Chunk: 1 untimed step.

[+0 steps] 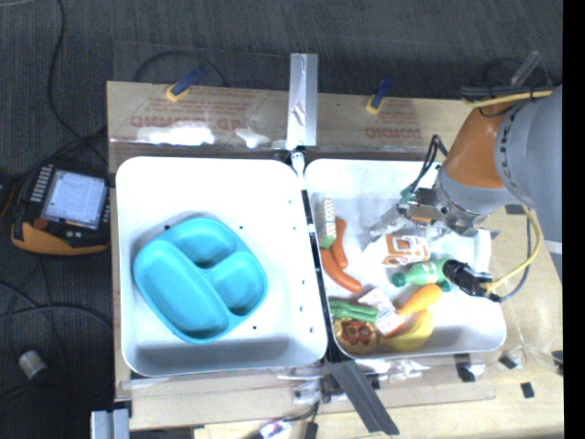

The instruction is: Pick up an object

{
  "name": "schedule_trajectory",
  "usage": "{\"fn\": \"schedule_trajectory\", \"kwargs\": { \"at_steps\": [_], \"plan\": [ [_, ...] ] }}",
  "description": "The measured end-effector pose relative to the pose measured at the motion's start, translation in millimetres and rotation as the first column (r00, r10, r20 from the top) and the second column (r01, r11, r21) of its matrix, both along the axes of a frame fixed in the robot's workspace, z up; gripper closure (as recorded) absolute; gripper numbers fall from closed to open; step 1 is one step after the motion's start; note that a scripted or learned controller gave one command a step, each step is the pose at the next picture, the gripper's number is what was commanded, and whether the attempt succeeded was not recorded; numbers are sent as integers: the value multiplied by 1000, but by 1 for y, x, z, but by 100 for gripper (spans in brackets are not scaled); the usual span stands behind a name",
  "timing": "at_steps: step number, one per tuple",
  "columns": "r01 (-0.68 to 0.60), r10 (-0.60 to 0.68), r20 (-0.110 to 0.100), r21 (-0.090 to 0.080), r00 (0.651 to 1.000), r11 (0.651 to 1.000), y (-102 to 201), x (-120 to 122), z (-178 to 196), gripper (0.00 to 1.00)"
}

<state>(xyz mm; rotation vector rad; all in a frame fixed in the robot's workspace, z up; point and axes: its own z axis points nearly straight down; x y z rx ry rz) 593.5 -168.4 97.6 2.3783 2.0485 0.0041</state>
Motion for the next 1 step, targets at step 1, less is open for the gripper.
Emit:
{"fn": "schedule_trajectory", "kwargs": {
  "at_steps": [1],
  "plan": [
    [154,-154,0,0,988,988,50,8,-7,0]
  ]
}}
